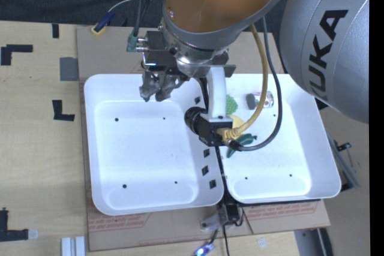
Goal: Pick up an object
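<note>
My gripper [158, 88] hangs over the back rim of the left bin [102, 147], near its far right corner, and I see nothing held in it. The arm's orange band and grey wrist cover the space above it. In the right bin [300, 177] lie a few small objects: a green piece [231, 104], a small pink and silver item [267, 98], and a yellow and teal cluster [242, 130] partly hidden behind a black cable fitting [205, 124]. The gripper is to the left of all of them, across the divide between the bins.
Both white bins sit on a cardboard sheet [114, 45] on the wooden bench. A yellow hose [261, 87] and black cables loop over the right bin's back half. The large grey arm link [336, 27] fills the top right.
</note>
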`<action>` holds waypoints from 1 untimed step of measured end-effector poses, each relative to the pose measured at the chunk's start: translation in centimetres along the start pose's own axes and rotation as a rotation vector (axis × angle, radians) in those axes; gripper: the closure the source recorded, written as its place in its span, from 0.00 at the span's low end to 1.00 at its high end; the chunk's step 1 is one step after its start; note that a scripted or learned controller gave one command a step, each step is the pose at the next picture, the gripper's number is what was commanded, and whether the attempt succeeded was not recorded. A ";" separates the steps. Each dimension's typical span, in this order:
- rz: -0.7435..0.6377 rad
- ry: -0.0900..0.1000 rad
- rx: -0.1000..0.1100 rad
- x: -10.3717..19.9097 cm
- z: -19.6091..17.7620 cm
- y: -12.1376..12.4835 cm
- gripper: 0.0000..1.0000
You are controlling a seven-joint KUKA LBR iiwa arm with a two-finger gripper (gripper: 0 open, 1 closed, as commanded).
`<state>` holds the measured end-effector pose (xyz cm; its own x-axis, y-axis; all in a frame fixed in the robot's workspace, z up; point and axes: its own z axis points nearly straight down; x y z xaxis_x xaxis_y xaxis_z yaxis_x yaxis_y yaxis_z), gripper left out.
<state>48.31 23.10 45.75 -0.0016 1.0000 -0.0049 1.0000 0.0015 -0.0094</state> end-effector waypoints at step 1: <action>0.001 0.007 -0.015 -2.8 -8.1 0.0 1.00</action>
<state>48.36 20.39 53.90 -0.0003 1.0000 0.0023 1.0000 0.0003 0.0054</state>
